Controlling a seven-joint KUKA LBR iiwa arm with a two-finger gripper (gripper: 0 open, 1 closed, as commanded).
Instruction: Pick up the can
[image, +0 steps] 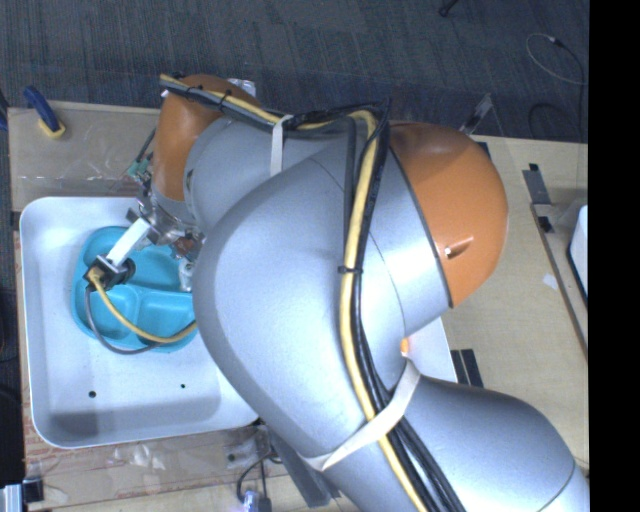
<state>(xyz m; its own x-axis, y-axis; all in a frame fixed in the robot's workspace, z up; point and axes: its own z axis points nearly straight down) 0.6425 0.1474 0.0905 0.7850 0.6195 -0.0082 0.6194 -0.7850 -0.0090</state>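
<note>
My gripper (135, 295) is a cyan housing with a yellow and black cable looped around it. It hangs low over the upper middle of the left white bin (60, 400), pointing down at the bin floor. What lies under the housing is hidden by it. The grey arm (320, 300) with its orange bands spans the frame from the lower right to the wrist above the gripper.
The bin floor in front of the gripper is bare white with two small dark spots (92, 393). A blue and yellow clamp (42, 110) lies on the bench at the top left. The arm's bulk covers the area to the right of the left bin.
</note>
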